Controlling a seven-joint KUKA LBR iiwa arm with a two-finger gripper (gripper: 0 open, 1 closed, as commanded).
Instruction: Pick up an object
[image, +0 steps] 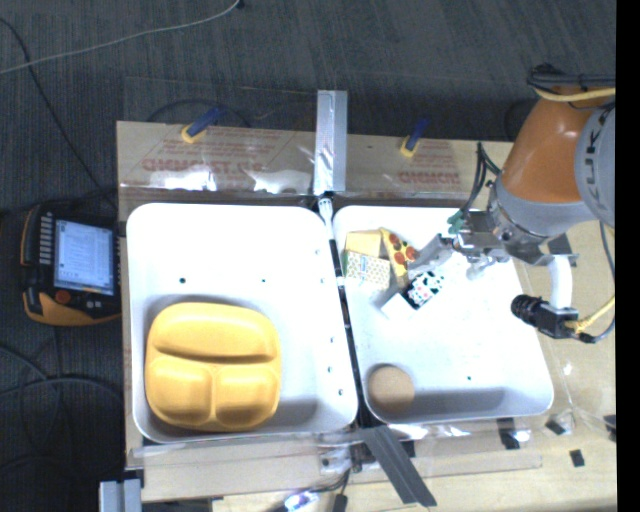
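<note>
A cluster of small items lies at the back left of the right bin (500, 350): a yellow block (364, 244), a green-patterned piece (366, 267), an orange and red piece (402, 252) and a black and white item (425, 289). A tan ball (390, 385) rests at this bin's front left corner. A large yellow loaf-shaped object (212, 362) fills the front of the left bin (230, 240). My gripper (440, 254) reaches in from the right, low over the cluster and right beside the black and white item.
A handheld pendant with a lit screen (72, 262) lies left of the bins. The metal divider (340, 300) runs between the two bins. A black cable and connector (540, 312) hang off the arm over the right bin's right edge.
</note>
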